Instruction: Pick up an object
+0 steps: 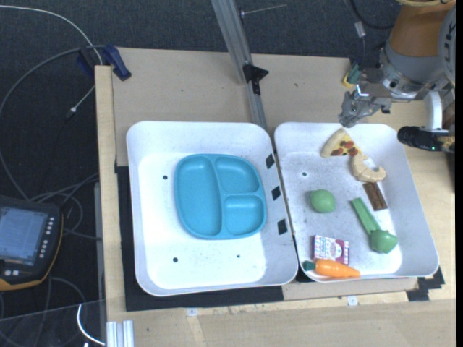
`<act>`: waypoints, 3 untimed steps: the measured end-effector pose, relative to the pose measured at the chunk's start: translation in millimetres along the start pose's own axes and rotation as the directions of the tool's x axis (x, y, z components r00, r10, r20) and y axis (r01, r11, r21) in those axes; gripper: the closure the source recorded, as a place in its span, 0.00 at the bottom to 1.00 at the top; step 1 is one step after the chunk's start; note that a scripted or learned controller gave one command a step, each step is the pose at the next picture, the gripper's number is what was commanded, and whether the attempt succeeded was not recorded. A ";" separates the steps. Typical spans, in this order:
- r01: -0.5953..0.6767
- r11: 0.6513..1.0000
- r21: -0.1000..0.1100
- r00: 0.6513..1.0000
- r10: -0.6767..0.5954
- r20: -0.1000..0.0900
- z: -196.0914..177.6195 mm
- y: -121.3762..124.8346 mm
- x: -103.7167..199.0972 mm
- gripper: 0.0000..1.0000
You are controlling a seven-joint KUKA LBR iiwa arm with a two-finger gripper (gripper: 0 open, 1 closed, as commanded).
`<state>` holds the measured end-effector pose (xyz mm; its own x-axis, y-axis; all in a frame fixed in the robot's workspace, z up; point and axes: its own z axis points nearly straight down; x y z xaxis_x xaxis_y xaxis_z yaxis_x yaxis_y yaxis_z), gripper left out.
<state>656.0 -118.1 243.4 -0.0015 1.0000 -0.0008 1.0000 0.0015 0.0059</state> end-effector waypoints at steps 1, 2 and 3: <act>0.001 1.000 0.008 1.000 -0.001 -0.002 5.1 -3.8 42.4 1.00; 0.004 1.000 0.010 1.000 -0.004 -0.003 11.8 -17.0 97.2 1.00; 0.005 1.000 0.004 1.000 -0.005 -0.003 0.6 -16.5 153.1 1.00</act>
<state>639.3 35.0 242.6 -0.0060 1.0000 0.0017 1.0000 0.0060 0.0023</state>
